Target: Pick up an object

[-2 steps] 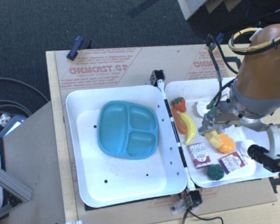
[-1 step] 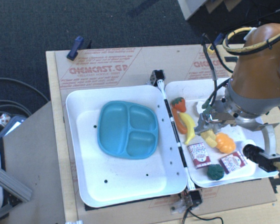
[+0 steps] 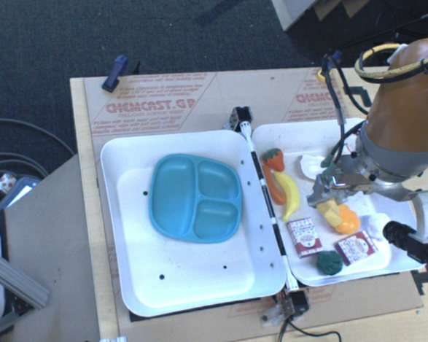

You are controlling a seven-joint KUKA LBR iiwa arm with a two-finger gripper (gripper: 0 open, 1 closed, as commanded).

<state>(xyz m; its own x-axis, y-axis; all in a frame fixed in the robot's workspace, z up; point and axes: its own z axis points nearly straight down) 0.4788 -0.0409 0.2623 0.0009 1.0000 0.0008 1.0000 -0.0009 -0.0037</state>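
The right bin [image 3: 297, 133] serves as the reference. The gripper [image 3: 331, 188] is positioned above the middle of this bin, on the grey arm [image 3: 403, 102] that reaches in from the bin's right side. Whether the pincer is spread or pressed together cannot be told; no object shows in it. Inside the bin, a carrot [image 3: 274, 177] and a banana [image 3: 288, 190] lie along its left wall. A yellow and orange object [image 3: 340, 217] lies at the centre, just below the gripper. Two red packets [image 3: 304, 236] [image 3: 355, 247] and a dark green object [image 3: 328, 262] lie near the front edge. Left of this bin, the left bin [image 3: 134, 282] holds a blue divided plate [image 3: 196, 198].
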